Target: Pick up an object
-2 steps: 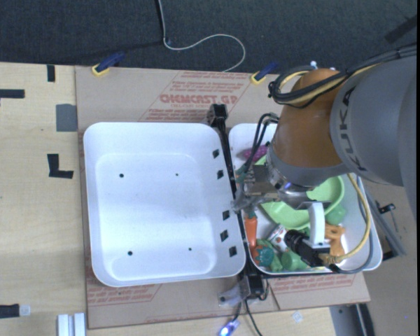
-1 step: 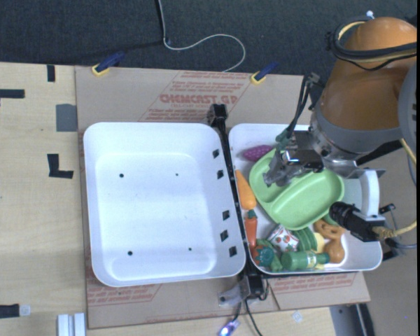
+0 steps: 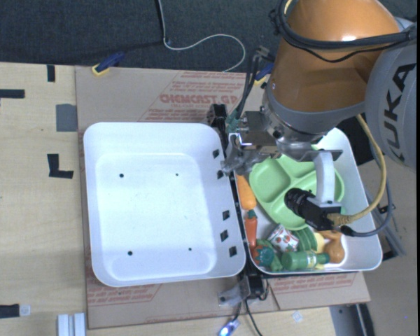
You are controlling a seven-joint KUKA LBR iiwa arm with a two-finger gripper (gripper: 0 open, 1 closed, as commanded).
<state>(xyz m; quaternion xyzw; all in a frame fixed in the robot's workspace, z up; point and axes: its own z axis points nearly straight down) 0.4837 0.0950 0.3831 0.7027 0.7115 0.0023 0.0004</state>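
Note:
The arm's orange wrist hangs low over the right bin [image 3: 360,187]. My gripper [image 3: 245,151] reaches down at that bin's upper left corner, close to the wall between the bins. A green divided plate [image 3: 276,180] lies just beside and below it. An orange carrot [image 3: 246,193] rests along the bin's left wall, with a second carrot [image 3: 252,227] under it. Toward the front lie a green bottle [image 3: 299,261], a small white and red piece [image 3: 284,239] and an orange-yellow toy [image 3: 334,248]. No object shows between the fingers.
The left white bin [image 3: 98,152] stands next to the right one on a cardboard sheet [image 3: 161,93]. A white cable [image 3: 196,44] runs across the dark floor behind the bench.

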